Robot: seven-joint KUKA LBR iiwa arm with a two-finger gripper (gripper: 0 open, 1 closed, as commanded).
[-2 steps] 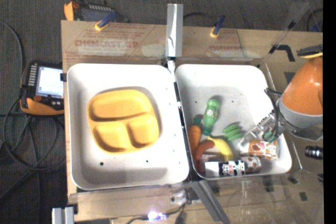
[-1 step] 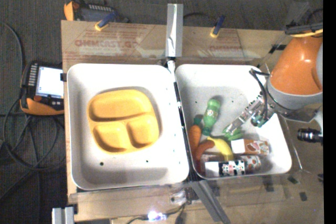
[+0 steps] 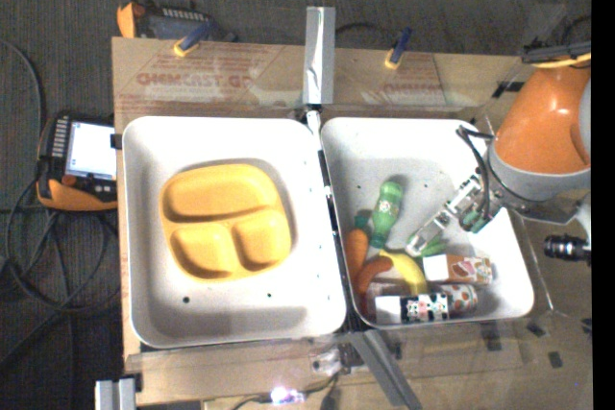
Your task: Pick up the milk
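The claw (image 3: 444,224) sits low in the right bin (image 3: 423,141), reaching in from the right under the grey arm (image 3: 553,144) with its orange band. Whether its fingers are apart or closed cannot be told at this size, and nothing can be seen between them. Its tip is just above the pile of food at the bin's near side, close to the banana (image 3: 404,270) and the green bottle (image 3: 385,206), though contact with either is not clear.

The milk (image 3: 414,308) is a small carton with black-and-white cow patches, lying on its side at the near wall of the right bin. Its long axis runs roughly left to right along that wall, tilted slightly up toward the right. It is well below the claw, with the banana between them. A red-printed pack (image 3: 459,270) lies just behind it on the right, a carrot (image 3: 356,250) leans to its upper left, and the bottle lies slanted behind the carrot.

The left bin (image 3: 144,206) holds a yellow tray (image 3: 227,218) with 3 compartments. Both bins rest on the surface (image 3: 192,77)
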